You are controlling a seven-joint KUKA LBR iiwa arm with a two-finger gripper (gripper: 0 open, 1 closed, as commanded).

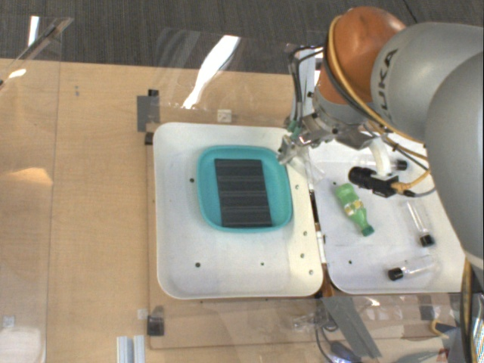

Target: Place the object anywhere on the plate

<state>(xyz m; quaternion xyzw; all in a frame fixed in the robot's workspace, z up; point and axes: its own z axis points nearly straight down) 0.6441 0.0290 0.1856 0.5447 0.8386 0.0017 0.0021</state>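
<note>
Lying in right bin: green bottle [355,209], slim, tilted; fingers [291,148] state unclear.

A robotics lab: grey-and-orange industrial arm [408,59] over two shallow white bins [174,263] on a plywood table [76,203].

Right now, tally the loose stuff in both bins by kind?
Teal plate, left bin: 1
Dark ribbed pad on the plate: 1
Green bottle, right bin: 1
Clear tubes with black caps, right bin: 2
Total: 5
</note>
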